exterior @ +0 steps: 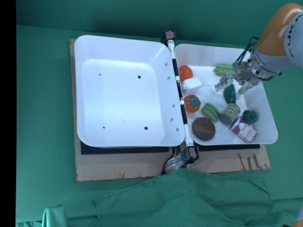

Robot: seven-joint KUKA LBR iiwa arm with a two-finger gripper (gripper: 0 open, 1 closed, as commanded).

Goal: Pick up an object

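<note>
Gripper sits spread wide, nothing between the fingers, right above the dark green vegetable in the right bin, upper middle of the pile. It looks like a light, stiff plastic toy, likely slick; I'd pinch across its narrow middle. Its top end is hidden under the fingers, exact shape unclear.

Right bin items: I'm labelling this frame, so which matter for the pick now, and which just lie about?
In play: tool; dark green vegetable beneath it; green beans beside it.

Lying about: tomato, orange fruit, white block, brown disc, broccoli, red carton.
</note>
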